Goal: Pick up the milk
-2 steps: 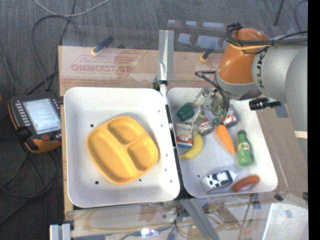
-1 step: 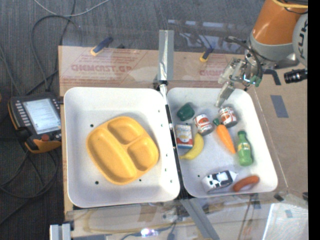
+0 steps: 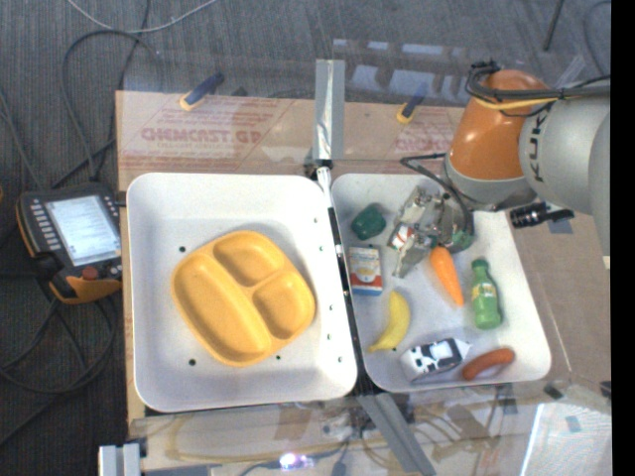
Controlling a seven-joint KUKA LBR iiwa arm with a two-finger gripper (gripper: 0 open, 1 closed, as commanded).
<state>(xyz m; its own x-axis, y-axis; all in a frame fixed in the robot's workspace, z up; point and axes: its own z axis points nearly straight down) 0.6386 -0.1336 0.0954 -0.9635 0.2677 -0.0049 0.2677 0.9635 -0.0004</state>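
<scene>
Because the milk carton (image 3: pixel 366 269) lies against the right bin's (image 3: pixel 531 340) left wall, the gripper (image 3: pixel 417 228) hangs just beside it, above the carrot (image 3: pixel 446 275). Its fingers look parted and grip nothing, apparently ready to descend.

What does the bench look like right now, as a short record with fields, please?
left bin: yellow divided tray
right bin: milk carton, banana, carrot, green bottle, sausage, dark green item, black-and-white item
claw: low over right bin, right of the milk carton
milk carton state: lying in bin, not gripped
</scene>
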